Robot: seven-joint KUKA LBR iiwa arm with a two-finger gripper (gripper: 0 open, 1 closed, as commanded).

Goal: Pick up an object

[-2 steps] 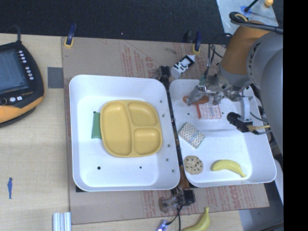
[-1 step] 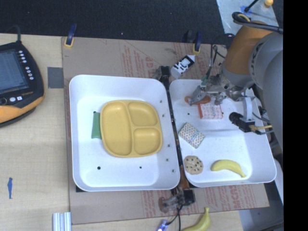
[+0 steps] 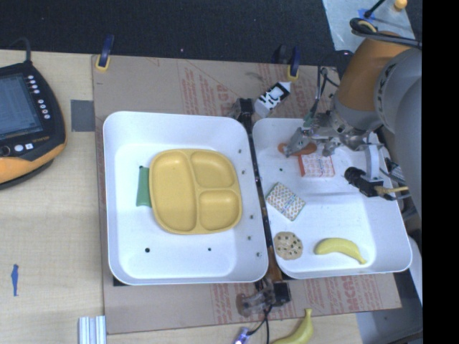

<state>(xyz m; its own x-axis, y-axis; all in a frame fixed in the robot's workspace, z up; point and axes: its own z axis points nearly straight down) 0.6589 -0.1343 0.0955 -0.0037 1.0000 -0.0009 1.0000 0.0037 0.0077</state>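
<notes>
Far left, on the wooden bench [image 3: 43, 221]: a black-and-orange handheld control pendant with a screen [image 3: 21, 124]. The left shallow white bin [image 3: 129, 256] holds a yellow three-compartment plastic plate [image 3: 195, 190], roughly centred. A flat green piece [image 3: 143, 186] pokes out from under the plate's left edge. Above the gap between the bins, outside both: a small black-and-white checked item [image 3: 271, 97].

In the right shallow white bin [image 3: 337, 210]:
- a small pale patterned block [image 3: 285, 201] near the left wall
- a round speckled cookie [image 3: 287, 245] in front of the block
- a yellow curved banana [image 3: 341, 249] right of the cookie, by the front wall
- a small reddish-brown object [image 3: 292, 149] at the back
- a flat red-and-white packet [image 3: 317, 166] just beside that object

A second yellow banana [image 3: 301, 328] lies outside the bins at the bottom edge.

The gripper [image 3: 313, 136] is low over the back of the right bin, right at the reddish-brown object, with the packet just in front. It's too cluttered there to tell whether the gripper is open or closed, or whether it has hold of anything.

Progress, as a judgement: the reach looks done and the likely target is the reddish-brown object. Nothing is visibly lifted and every item looks to be resting on the bin floor. A secure grasp and the lift are left to do
</notes>
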